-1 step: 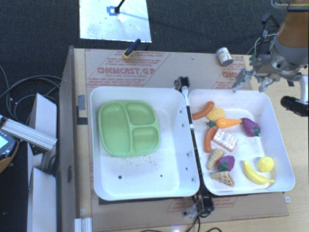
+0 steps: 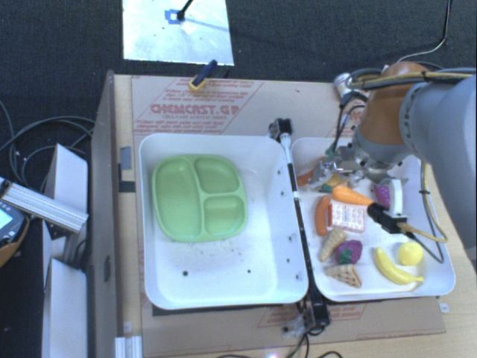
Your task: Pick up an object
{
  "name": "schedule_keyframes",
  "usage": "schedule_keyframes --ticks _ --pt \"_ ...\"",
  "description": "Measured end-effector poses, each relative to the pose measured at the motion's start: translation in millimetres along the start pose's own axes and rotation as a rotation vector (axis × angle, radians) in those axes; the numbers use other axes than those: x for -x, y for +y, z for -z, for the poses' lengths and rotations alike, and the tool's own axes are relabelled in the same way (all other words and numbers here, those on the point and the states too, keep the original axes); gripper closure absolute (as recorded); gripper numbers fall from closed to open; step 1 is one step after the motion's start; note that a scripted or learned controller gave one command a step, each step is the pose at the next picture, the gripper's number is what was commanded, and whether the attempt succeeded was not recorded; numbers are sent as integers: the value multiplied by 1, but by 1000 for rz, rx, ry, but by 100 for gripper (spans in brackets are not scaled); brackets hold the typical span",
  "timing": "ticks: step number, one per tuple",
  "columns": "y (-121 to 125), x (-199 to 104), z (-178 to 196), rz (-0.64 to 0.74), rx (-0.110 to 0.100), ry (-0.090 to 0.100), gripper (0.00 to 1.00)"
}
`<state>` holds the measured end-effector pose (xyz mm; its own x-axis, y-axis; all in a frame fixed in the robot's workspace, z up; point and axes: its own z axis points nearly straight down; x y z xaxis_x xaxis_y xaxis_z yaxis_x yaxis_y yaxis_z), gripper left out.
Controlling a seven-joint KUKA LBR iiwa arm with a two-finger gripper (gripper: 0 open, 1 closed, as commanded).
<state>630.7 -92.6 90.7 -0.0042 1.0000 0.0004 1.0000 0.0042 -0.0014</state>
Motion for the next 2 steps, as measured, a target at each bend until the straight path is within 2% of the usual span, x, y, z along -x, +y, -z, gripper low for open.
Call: schedule_keyframes --ticks 1,2 --pt "34 0 -7 -2 -15 -11 0" --pt "39 -7 5 2 3 -2 100"
